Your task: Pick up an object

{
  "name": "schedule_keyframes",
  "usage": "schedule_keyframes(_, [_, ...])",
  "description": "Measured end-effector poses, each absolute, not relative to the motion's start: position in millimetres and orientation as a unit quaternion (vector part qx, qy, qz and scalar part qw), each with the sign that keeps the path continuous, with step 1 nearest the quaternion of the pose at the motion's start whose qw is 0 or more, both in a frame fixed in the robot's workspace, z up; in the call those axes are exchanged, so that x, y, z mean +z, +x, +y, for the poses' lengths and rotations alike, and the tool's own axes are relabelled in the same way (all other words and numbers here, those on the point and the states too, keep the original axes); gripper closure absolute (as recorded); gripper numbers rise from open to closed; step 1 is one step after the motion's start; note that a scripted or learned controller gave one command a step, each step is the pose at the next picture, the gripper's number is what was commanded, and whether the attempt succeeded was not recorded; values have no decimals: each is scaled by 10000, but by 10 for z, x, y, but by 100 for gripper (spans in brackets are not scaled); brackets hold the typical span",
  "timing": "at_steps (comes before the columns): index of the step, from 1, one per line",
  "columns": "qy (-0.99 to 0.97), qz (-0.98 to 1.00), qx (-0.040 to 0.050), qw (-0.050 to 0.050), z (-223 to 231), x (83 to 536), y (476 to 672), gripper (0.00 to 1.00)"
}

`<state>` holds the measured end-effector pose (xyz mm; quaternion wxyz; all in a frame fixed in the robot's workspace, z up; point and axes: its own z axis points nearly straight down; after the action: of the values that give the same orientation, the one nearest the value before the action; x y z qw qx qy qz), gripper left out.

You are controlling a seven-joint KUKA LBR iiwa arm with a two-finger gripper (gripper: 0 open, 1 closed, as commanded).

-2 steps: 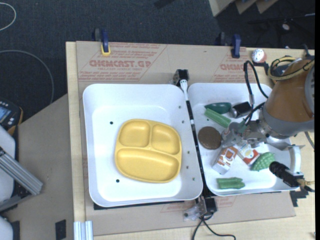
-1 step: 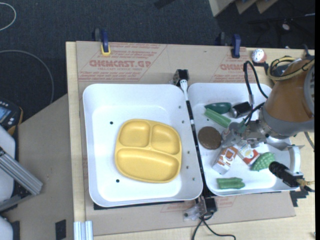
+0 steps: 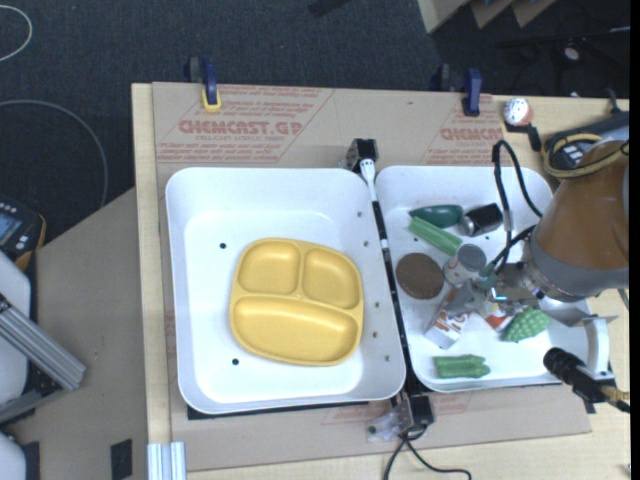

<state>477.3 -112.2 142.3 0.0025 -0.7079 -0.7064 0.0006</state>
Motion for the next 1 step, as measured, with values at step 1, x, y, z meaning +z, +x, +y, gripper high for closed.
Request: schedule_keyframes(1, [-7076,-7066,2,11,-1125,1416,4788,0])
